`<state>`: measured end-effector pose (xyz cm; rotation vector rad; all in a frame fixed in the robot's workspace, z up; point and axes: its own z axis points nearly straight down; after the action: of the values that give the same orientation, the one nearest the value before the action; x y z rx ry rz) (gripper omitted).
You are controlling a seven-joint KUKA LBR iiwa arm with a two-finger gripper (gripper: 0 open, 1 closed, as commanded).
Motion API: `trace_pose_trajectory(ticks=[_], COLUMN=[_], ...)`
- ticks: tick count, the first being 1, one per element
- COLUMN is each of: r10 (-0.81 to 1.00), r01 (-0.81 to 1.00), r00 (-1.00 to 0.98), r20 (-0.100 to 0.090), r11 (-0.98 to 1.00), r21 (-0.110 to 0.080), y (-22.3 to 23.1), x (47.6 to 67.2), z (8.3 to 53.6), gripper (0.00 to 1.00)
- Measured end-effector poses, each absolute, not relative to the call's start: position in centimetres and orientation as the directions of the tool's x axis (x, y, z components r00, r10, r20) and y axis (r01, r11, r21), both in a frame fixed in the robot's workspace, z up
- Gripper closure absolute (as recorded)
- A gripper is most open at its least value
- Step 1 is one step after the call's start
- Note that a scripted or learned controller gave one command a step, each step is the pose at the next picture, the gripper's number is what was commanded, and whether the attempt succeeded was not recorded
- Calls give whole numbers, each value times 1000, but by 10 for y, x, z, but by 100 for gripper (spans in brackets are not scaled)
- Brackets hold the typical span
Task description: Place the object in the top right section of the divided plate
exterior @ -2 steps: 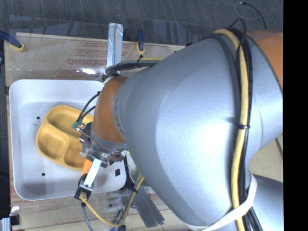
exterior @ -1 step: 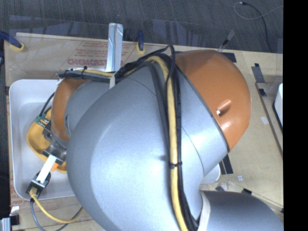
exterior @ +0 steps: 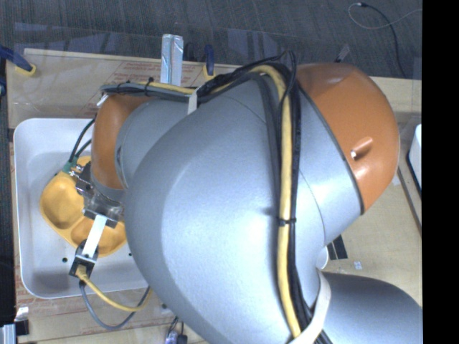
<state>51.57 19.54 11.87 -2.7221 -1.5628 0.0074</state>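
A yellow divided plate (exterior: 59, 205) lies in the left white bin (exterior: 29, 192), mostly covered by the arm. The arm's wrist, with its orange band, reaches down over the plate's right side. The gripper itself is hidden under the wrist, and so is the object. The plate's top right section sits beneath the wrist and cannot be made out.
The big grey arm body (exterior: 237, 213) and its orange joint cover (exterior: 351, 142) block most of the view, including the right bin. A yellow cable (exterior: 107, 299) loops over the left bin's front rim. A small metal post (exterior: 171, 57) stands at the bench's far edge.
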Motion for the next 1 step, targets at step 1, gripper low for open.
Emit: trace_pose_trajectory(ticks=[1], r10=[759], r01=[759], r00=[651], r20=[21], r11=[-651], r21=[6], y=[140], x=[482], z=[103], gripper=[100])
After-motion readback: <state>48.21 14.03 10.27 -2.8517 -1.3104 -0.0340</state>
